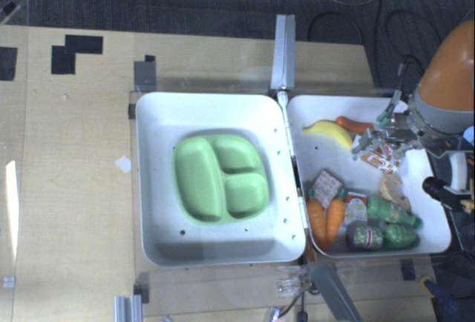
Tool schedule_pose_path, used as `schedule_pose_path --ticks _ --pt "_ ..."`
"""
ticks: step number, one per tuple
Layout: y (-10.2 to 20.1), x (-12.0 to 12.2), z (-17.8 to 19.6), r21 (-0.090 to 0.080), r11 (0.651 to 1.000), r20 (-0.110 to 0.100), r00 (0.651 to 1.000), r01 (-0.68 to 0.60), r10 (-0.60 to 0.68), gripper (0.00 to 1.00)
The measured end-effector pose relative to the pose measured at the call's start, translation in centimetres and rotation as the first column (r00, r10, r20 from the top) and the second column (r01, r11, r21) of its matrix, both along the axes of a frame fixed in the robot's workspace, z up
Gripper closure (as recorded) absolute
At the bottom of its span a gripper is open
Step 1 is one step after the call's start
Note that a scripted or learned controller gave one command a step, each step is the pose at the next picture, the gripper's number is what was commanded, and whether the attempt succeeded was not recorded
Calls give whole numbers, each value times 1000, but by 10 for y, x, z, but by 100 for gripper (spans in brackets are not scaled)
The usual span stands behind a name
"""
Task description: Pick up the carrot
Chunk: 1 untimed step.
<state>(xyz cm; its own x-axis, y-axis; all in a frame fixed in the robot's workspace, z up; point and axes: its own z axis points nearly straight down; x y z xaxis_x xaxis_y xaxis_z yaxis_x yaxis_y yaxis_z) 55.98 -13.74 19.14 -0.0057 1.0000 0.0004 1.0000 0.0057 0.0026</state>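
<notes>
Two orange carrots lie side by side in the front left corner of the right bin (pixel 443 239), one (pixel 317 224) against the left wall and one (pixel 335 215) just to its right with a green top. My gripper (pixel 369 141) hangs over the back middle of that bin, well behind the carrots and apart from them. It sits just right of a yellow banana (pixel 332 133) and over a red-and-white packet (pixel 384 158). An orange-red slender item (pixel 354 124) lies behind the banana.
The left bin (pixel 148 187) holds a green divided plate (pixel 220 177). Around the carrots sit a small printed packet (pixel 326 185), a can (pixel 364 237) and green items (pixel 393 213). The arm's orange band (pixel 451 72) rises at the right edge.
</notes>
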Motion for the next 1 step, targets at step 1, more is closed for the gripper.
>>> schedule_pose_path --ticks 1 --pt "35 -29 -86 1 978 12 978 207 -207 0"
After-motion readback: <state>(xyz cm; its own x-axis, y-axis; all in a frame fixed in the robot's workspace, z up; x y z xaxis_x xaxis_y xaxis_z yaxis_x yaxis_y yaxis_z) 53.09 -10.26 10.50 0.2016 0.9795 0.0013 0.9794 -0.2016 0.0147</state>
